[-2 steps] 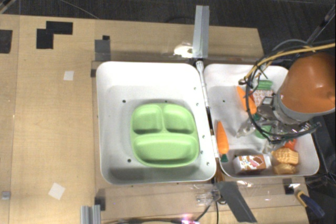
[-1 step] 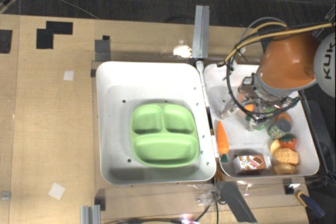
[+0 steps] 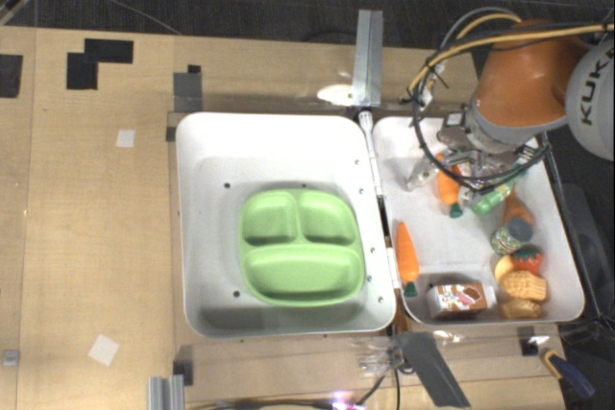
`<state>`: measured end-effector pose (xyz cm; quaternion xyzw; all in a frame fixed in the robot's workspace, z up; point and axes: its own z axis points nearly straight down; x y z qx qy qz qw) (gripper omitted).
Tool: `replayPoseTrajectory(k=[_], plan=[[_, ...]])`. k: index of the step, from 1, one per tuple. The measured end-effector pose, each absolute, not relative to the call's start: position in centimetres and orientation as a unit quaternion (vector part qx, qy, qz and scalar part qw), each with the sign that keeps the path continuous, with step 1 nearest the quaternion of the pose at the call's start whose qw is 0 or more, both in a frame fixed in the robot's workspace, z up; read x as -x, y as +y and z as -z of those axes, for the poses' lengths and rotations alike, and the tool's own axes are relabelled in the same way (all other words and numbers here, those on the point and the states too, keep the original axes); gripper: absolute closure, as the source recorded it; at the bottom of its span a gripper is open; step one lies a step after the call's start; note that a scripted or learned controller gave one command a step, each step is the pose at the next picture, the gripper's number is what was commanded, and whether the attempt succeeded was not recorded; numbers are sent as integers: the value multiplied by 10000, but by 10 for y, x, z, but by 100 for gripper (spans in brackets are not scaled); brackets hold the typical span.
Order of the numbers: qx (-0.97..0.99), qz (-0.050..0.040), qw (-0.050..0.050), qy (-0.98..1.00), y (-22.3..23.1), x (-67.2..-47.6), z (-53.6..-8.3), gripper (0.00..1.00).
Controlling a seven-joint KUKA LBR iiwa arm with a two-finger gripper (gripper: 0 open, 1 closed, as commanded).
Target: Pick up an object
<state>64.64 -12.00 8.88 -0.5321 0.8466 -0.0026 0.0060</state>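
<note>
A grey robot arm point(image 3: 586, 96) with an orange band point(image 3: 524, 82) above its wrist reached in from the right side of the view. Black and yellow cables looped over the wrist. Its gripper point(image 3: 452, 170) pointed downward and to the left, hanging low, partly hidden beneath the wrist.

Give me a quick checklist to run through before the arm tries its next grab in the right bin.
1. Gripper over the right bin: ok.
2. Something under the gripper: ok, orange piece and green piece lie there.
3. Object between the fingers: cannot tell.
4. Carrot apart from the pile: ok, it lies alone by the bin's left wall.
5. Green tray in the left bin, away from the arm: ok.
</note>
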Motion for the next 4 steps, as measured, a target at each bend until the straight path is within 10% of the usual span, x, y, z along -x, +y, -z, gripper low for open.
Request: replayPoseTrajectory(k=[1, 2, 3, 4], plan=[[5316, 24, 64, 8469, -97, -634, -89, 0], [5305, 45, 144, 8475, -96, -638, -105, 100], [5897, 72, 86, 8076, -115, -629, -275, 100], [4873, 26, 55, 8732, -159, -640, -292, 100]])
